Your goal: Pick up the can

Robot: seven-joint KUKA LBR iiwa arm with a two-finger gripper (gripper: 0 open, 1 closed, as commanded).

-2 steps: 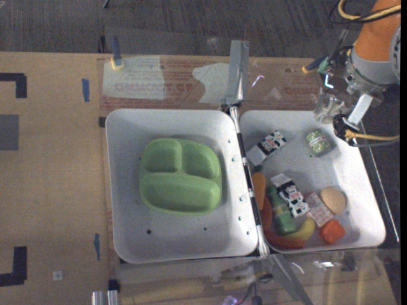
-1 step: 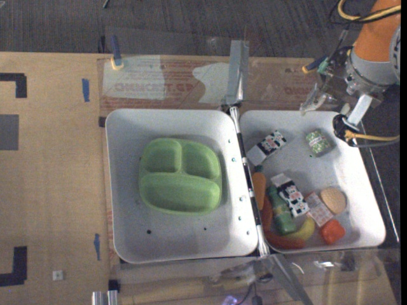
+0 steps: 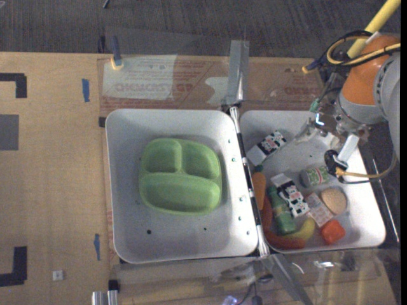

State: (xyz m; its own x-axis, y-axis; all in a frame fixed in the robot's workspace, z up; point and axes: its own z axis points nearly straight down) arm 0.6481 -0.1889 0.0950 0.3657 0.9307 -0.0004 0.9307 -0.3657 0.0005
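The can (image 3: 316,175) is small, with a green and red label, and lies on its side in the right bin (image 3: 375,227), near the middle of its right half. My gripper (image 3: 318,123) hangs over the bin's upper right part, above and slightly behind the can and apart from it. The grey wrist and its orange band stand over the bin's far right corner and partly hide the gripper.
Packed below the can are a round tan biscuit (image 3: 334,201), a cow-patterned carton (image 3: 293,199), a green bottle (image 3: 283,213), a carrot (image 3: 259,189), a banana (image 3: 300,234) and an orange item (image 3: 332,232). Another cow carton (image 3: 272,143) lies upper left. The left bin (image 3: 121,138) holds a green divided plate (image 3: 180,174).
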